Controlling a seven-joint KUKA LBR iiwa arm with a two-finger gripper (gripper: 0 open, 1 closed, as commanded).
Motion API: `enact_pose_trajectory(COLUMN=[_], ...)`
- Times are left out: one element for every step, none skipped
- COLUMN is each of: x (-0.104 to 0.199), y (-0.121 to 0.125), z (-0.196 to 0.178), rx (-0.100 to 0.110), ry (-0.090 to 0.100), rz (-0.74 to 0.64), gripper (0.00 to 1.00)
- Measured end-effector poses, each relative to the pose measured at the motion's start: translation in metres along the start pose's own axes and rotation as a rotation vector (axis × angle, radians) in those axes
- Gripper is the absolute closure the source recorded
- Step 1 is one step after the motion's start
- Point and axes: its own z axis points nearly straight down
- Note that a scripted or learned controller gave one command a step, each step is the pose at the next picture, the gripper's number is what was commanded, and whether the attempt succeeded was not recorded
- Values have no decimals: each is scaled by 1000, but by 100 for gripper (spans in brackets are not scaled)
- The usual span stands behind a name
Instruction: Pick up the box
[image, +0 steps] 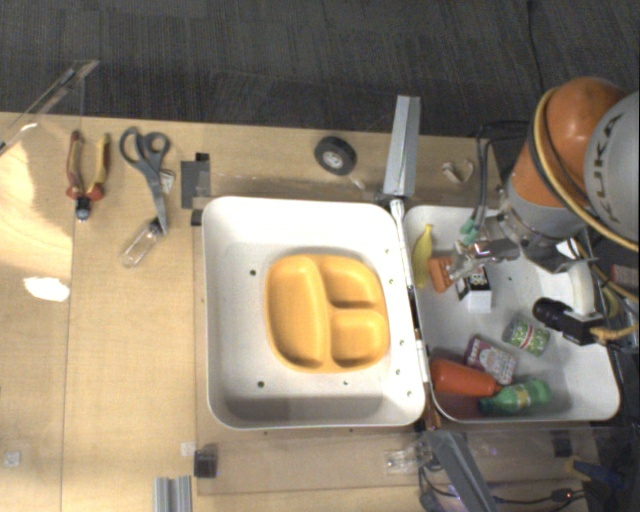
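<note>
The pincer (478, 258) hangs low in the right bin (600, 400); its grip state cannot be told. The small box (478, 284) lies just beneath, label unreadable. "KUKA" lettering on the arm (590, 150) is cut off.

A yellow sectioned tray (327, 308) sits in a white bin (232, 300) on the pale wooden bench (100, 350). The neighbouring white bin (590, 395) holds a yellow banana (424, 245), an orange carrot (462, 377) and a green bottle (515, 397). Red-handled pliers (84, 170) and grey scissors (150, 170) lie nearby.

Overhead, slanted — probably mid-distance, both bins (240, 300)
</note>
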Motion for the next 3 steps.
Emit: enact_pose_trajectory(x=[36,28,53], y=[-9,-58,-52], z=[-46,-131,-51], rx=[-5,-7,-4], ry=[-1,-4,-1], rz=[-376,-714,-997], gripper=[100,100,100])
